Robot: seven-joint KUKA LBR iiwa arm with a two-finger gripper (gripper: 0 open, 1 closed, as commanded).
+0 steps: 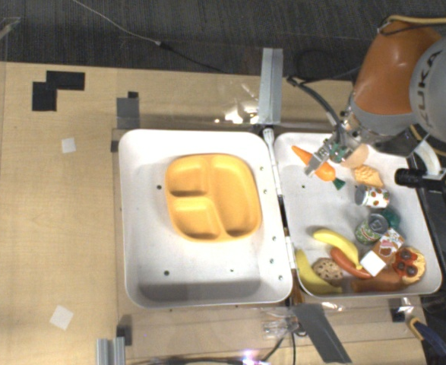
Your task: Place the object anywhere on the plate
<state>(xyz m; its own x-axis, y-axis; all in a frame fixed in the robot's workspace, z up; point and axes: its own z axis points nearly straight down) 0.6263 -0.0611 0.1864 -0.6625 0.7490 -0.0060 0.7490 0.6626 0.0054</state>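
Observation:
A yellow plate [210, 195] with three compartments lies in the left bin [143, 226]. My gripper [323, 159] hangs low over the upper left part of the right bin [428, 230]. It is right at an orange toy carrot [305, 156] that lies near that bin's top left corner. A second orange piece [326, 172] sits just below the gripper. Whether the gripper touches or holds either piece is hidden by its own body.
The right bin holds several toy foods: a bread piece [368, 176], a small can [371, 229], a banana [335, 243], a cookie [327, 269], a sausage [346, 261] and a white cube [373, 263]. A metal divider [271, 90] stands between the bins at the back.

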